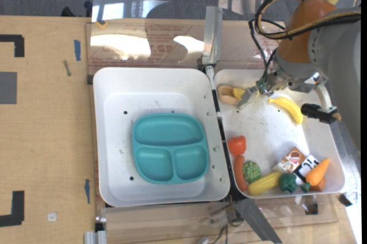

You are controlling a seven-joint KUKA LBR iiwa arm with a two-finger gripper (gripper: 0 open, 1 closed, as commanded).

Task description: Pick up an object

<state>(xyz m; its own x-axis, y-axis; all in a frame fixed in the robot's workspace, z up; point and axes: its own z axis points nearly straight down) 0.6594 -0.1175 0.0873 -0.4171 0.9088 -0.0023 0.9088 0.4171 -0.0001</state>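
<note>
The claw (250,94) hangs low over the back of the right bin (334,148), its grey fingers (245,98) angled down and to the left; whether they are spread or pressed together I cannot tell, and nothing shows between them. Just left of the tips lies a tan piece of toy bread (227,94) against the bin's back-left corner, and just right lies a yellow banana (288,107), so the claw sits between two likely picks, probably lined up for one of them. Farther out, along the bin's front, the rest of the toys crowd together as if they had slid there: a red pepper (237,145), a corn cob (264,183), a green piece of broccoli (288,183), a small printed box (292,160) and a carrot (319,173). That crowding would make a clean grasp harder than at the open back. In the left bin (109,122) a teal divided plate (170,147) lies flat, well apart from the arm. Both bins rest on the tabletop (40,122).
</note>
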